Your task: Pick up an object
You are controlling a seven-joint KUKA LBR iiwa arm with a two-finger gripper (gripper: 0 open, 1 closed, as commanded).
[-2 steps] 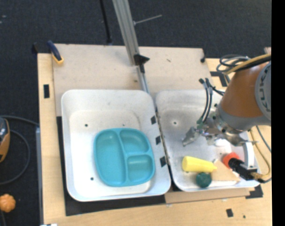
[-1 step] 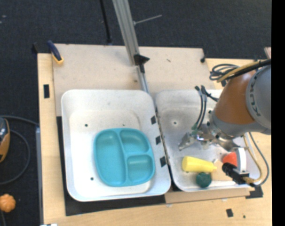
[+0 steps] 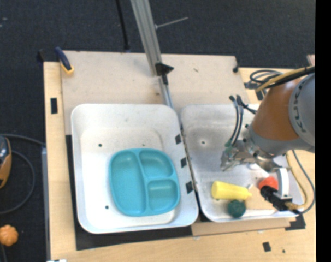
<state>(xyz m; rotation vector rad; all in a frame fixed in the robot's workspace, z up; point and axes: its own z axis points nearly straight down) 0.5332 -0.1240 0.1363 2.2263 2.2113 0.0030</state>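
My gripper (image 3: 231, 160) hangs over the middle of the right bin (image 3: 206, 124), with the arm reaching in from the right. Just below it in this view, a yellow oblong object (image 3: 229, 190) lies on the bin floor near the front wall. A dark green ball (image 3: 236, 208) sits against the yellow object's front side. A small orange-red thing (image 3: 267, 183) shows at the bin's right side, partly covered by the wrist. Nothing can be seen between the gripper's tips.
The left bin (image 3: 92, 121) holds a teal divided plate (image 3: 145, 181) in its front half. A metal post (image 3: 149, 34) slants up from behind the bins. Cables (image 3: 261, 78) lie at the bench's back right, and a small orange ball (image 3: 7, 234) lies off the bench at the lower left.
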